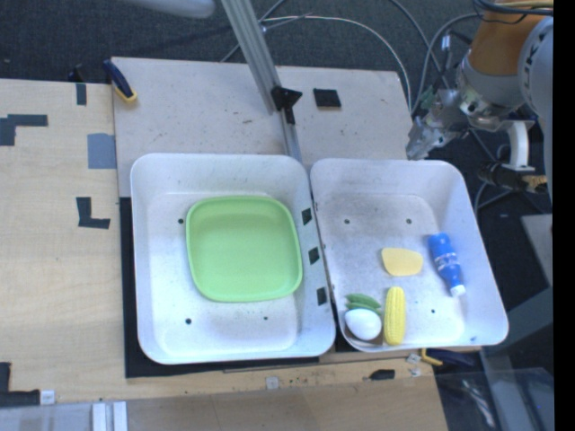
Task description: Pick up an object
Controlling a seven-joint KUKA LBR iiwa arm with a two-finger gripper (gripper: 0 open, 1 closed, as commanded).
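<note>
At the lower edge of the right bin (467, 196) lie a white egg-like thing (363, 323) and a corn cob (393, 315), side by side. A little higher are a yellow piece (402, 261) and a blue bottle (445, 261). The left bin (144, 187) holds a green plate (243, 248). In the upper right, the gripper (422, 142) hangs over the bin's far rim; whether its jaws are spread I cannot tell.

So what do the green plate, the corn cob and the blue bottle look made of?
Green plate: likely plastic, matte; uniform colour, soft rounded rim.
Corn cob: probably a moulded plastic toy; flat, even yellow.
Blue bottle: seemingly plastic with a white cap; too small to judge its finish.
</note>
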